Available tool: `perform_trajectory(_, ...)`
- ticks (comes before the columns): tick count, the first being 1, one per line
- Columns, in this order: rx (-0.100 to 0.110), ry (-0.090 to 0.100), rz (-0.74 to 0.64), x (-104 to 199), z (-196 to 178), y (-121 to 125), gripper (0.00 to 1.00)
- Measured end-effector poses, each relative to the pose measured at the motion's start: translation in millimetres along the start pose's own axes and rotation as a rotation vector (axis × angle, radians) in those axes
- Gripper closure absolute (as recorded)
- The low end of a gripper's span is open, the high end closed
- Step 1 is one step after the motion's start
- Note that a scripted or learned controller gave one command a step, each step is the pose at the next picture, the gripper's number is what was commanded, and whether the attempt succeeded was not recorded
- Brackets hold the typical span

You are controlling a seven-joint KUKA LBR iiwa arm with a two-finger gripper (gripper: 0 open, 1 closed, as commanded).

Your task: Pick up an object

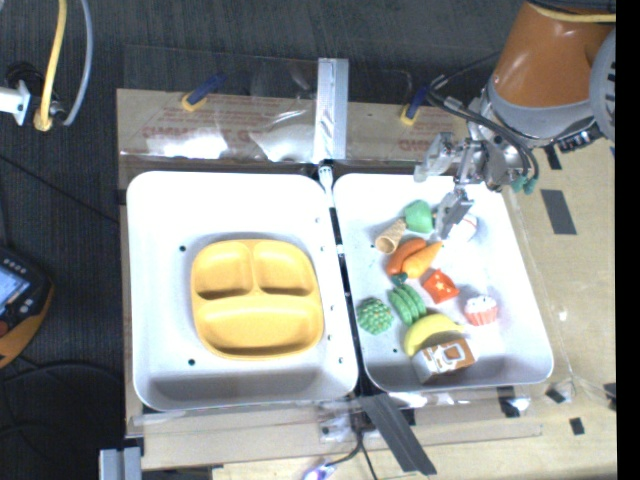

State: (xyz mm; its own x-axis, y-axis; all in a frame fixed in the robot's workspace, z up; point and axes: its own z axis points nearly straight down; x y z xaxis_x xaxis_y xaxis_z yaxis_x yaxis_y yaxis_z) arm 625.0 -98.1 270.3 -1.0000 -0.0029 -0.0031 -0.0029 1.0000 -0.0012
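Observation:
The right bin point(520, 268) holds several toy foods. Among them are a green piece point(417, 215), a tan cone point(390, 235), an orange carrot point(413, 257), a red piece point(439, 286) and a green pod point(406, 303). Nearer the front lie a round green piece point(375, 315), a yellow banana point(428, 330), a pink-and-white cake point(481, 310) and a brown-and-white box point(445, 356). My gripper point(453, 216) hangs over the bin's far part, just right of the green piece and above the carrot. It is open, with nothing between its fingers.
A yellow compartment tray point(258, 296) lies in the left bin point(150, 268). A metal divider post point(331, 108) stands behind the seam between the bins. Clamps and plastic sheeting line the back edge. The arm's orange band point(550, 48) is at the upper right.

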Motion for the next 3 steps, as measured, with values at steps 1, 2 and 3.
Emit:
perform_trajectory(1, 0.001, 0.001, -0.084, 25.4, 115.3, -15.7, 0.0)
perform_trajectory(2, 0.0, 0.0, -0.085, 35.0, 167.8, 1.0, 0.0)
perform_trajectory(3, 0.002, -0.006, -0.098, -15.3, 180.8, -5.8, 0.0)
